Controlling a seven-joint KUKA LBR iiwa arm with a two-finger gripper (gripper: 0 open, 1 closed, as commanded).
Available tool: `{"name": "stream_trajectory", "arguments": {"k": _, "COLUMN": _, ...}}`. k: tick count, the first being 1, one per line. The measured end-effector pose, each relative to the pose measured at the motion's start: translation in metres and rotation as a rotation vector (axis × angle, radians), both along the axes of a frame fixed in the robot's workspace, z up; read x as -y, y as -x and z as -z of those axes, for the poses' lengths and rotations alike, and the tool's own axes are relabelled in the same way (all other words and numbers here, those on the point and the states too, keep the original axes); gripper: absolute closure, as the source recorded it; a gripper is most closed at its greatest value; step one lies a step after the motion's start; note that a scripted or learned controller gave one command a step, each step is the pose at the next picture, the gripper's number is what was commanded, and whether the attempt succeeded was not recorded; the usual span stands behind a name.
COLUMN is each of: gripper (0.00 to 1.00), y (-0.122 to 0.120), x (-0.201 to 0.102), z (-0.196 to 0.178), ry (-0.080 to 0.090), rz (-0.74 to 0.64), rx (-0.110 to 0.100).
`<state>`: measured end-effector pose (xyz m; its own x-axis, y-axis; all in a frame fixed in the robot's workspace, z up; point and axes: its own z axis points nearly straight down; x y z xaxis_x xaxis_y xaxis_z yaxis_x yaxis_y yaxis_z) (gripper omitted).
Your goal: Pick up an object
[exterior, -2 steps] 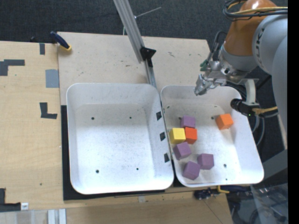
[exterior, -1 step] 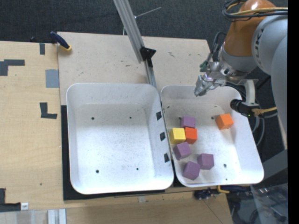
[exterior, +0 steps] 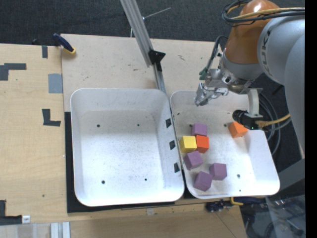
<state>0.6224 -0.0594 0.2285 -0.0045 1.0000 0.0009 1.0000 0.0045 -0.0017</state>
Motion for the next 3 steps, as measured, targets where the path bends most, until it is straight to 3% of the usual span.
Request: {"name": "stream_trajectory", "arguments": {"k": 3, "gripper": 1.00, "y": 0.063, "x": -0.128, "z": 0.010, "ry": -0.001, "rz": -0.002, "rx": -0.002}}
